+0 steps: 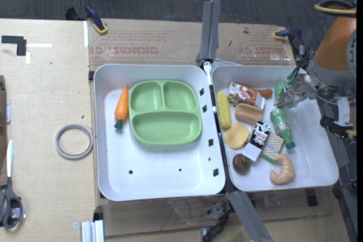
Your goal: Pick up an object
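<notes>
- A tape ring [74, 141] lies on the wooden surface [45, 93] at the left of the frame, with scissors [10, 201] near the lower left corner.
- The left bin [159, 178] holds a green divided plate [165, 111]; a toy carrot [121, 105] lies just beside the plate's left edge.
- The right bin [317, 167] holds a corn cob [223, 109], a brown bread roll [248, 113], a green bottle [281, 128], a cow-print carton [260, 135], a chocolate doughnut [242, 162] and a croissant [283, 169], all crowded close together.
- The tool [286, 94] hangs at the bin's upper right, just above the green bottle; I cannot tell how it is set.
</notes>
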You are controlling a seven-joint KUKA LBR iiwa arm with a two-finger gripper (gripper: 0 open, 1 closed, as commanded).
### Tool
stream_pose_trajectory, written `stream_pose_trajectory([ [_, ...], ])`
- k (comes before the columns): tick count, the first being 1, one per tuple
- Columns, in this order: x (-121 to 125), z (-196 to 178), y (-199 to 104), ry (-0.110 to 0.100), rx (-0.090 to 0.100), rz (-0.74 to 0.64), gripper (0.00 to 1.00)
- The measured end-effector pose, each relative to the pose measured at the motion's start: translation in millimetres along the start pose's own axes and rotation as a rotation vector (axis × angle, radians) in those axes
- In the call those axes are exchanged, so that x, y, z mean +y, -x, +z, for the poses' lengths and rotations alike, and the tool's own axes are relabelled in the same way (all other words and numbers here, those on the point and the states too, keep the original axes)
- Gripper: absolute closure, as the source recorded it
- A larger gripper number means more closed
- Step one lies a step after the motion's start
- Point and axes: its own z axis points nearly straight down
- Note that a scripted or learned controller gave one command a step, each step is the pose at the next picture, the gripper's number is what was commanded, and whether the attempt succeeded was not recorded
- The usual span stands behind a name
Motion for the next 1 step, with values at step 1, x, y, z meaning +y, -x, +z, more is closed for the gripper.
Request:
stream_pose_trajectory([
  [1, 36.0, -81.4, -48.6, 0.001, -0.003, 0.018, 1.0],
])
